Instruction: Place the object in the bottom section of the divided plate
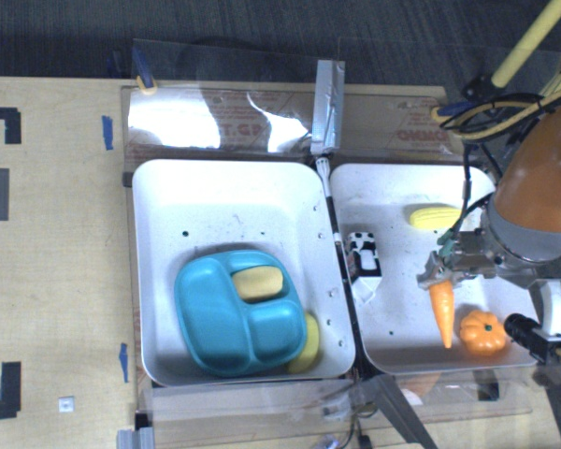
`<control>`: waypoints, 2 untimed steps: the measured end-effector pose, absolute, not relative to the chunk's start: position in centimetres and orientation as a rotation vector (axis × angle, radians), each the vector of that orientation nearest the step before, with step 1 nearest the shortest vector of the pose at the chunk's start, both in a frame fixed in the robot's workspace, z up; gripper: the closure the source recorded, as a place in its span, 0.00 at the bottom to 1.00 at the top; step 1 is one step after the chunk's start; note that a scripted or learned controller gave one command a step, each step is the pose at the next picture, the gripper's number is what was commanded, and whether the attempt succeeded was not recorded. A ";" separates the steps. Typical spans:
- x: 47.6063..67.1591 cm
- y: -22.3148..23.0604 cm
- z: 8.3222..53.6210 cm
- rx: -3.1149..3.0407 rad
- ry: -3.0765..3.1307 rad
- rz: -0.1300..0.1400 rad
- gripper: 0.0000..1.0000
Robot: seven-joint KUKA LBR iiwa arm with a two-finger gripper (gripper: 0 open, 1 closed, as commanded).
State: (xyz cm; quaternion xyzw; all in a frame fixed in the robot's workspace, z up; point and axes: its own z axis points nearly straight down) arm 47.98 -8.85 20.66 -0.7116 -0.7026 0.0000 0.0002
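two shallow white bins are seen side by side on the wooden surface [47,279]. in the left bin [168,204] a blue divided plate [220,330] is laid, with a pale yellow object [259,282] resting in its upper right section; what that object is cannot be made out. a yellow-green round item [308,344] is partly hidden behind the plate's lower right edge, touching it.

in the right bin [393,325] a yellow corn cob [434,217] is seen near the top, an orange carrot [442,312] lies pointing downward in the view, and a small orange pumpkin [481,333] sits just beside the carrot's tip. a black and white tag [362,251] is placed by the divider between the bins.

the arm [542,195] is brought in from the right, its orange band cut off by the frame edge. the gripper [452,262] is positioned directly over the carrot's thick end, appearing to touch it. whether the gripper is open or closed, or whether the carrot is actually grasped, cannot be told, as that part is small, dark and cluttered by cables. the plate's bottom section is seen bare blue.
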 end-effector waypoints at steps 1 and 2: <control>49.3 -11.2 21.9 -2.197 -2.249 -0.001 1.00; 50.1 -5.4 18.4 -2.108 -2.323 0.003 1.00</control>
